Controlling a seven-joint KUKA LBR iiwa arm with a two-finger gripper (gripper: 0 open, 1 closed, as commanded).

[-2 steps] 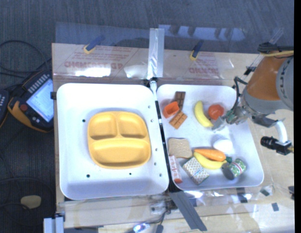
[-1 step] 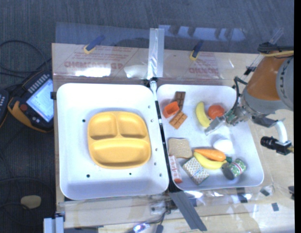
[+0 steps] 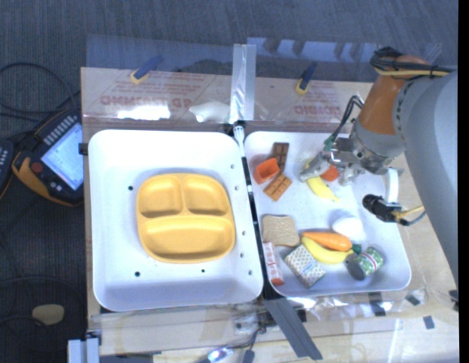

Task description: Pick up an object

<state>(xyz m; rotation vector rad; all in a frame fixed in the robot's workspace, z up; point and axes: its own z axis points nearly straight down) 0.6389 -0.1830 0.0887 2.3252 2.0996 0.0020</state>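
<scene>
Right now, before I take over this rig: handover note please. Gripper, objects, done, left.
Gripper: low over the upper part of the right bin, at a small yellow piece and a red-orange item; grasp can't be confirmed.
Objects: chocolate bar, orange cup, waffle piece, bread slice, carrot, white egg, can, all in the right bin.
Left bin: yellow divided tray.
Done: nothing visibly lifted.
Left: the pick.
</scene>
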